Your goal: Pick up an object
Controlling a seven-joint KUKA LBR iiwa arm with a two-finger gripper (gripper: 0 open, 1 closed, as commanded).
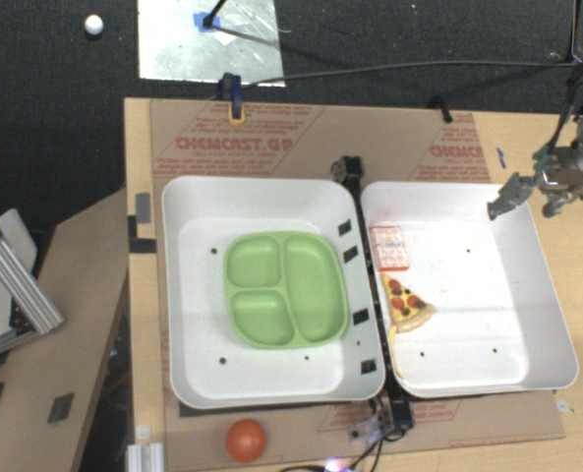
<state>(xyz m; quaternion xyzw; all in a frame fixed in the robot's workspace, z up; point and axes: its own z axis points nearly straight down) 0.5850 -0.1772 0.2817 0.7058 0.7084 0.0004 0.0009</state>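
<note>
Over at the right bin's (542,293) far edge your claw (512,197) is hovering up high, and honestly I can't tell how wide it's sitting, too small and blurry, though nothing looks to be hanging from it. Your likely targets are lying against that bin's left wall: the pizza slice toy (407,306), with a small red-and-white card (389,247) just beyond it. I'm guessing the slice is light, stiff plastic, a bit slick and lying flat, so you're probably wanting to pinch across its narrow width near the crust. The card looks too thin to bother with. The green divided tray (285,288) is sitting in the left bin (188,264), an orange ball (245,440) out on the worktop (488,136).
</note>
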